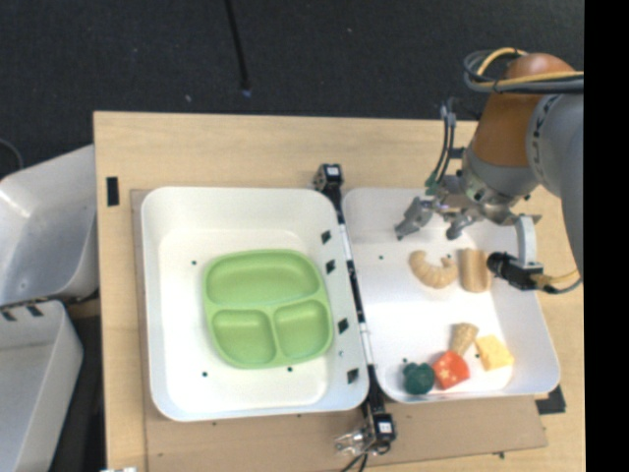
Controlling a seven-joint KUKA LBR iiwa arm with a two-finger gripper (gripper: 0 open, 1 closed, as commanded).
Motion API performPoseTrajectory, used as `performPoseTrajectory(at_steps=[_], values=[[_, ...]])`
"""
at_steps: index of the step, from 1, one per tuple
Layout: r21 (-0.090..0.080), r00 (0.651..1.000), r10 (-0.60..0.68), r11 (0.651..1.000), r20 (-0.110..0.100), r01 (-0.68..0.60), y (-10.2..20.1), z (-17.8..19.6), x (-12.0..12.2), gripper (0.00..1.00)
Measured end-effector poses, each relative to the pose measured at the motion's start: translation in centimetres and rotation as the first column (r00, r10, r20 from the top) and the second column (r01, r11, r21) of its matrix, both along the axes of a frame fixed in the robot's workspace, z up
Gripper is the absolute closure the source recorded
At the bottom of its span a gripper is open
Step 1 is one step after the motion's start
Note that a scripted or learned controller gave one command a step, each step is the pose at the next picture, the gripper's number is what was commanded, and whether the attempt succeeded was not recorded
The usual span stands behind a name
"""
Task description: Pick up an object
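Bench [226, 150]: pale wood; dark floor behind.
Bins: two; left bin [167, 362] holds one green tray [267, 307].
Right bin [393, 303]: six toy foods [433, 268].
Gripper [432, 221]: fingers spread, holding nothing, above foods.

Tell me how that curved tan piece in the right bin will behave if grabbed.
The curved tan piece looks like stiff toy food, probably light. Its rounded, crescent shape may slip or pivot between fingers. It lies against a tan cylinder, which could get nudged and roll.
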State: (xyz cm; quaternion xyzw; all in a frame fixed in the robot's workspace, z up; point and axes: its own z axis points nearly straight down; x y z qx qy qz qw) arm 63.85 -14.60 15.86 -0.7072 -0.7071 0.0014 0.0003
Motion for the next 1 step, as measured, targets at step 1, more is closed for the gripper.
performPoseTrajectory(at_steps=[1], values=[[-0.001, 1.0, -0.002, 1.0, 0.001, 0.002, -0.14, -5.19, -0.03, 0.0]])
